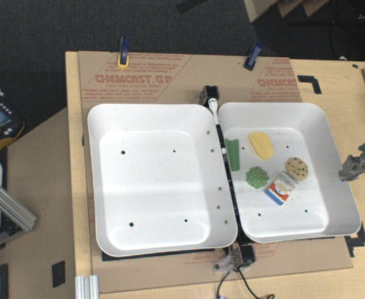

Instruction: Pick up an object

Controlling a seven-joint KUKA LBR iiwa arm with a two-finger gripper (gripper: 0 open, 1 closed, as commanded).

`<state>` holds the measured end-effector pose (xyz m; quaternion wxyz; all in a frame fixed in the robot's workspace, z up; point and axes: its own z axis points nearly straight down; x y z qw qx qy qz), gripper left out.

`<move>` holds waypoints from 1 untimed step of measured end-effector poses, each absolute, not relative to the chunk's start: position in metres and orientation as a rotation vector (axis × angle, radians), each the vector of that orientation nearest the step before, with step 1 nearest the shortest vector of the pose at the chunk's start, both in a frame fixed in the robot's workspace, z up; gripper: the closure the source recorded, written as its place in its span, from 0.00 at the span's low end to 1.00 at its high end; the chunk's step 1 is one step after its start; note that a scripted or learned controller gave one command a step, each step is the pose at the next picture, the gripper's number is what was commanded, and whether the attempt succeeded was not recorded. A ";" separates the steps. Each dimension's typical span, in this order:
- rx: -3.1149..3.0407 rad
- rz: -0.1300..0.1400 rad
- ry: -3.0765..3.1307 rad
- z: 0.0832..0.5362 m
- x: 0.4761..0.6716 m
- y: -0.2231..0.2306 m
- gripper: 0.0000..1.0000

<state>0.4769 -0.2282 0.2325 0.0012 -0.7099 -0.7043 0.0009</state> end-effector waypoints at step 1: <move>-2.207 -0.002 -2.227 0.200 0.516 -0.147 1.00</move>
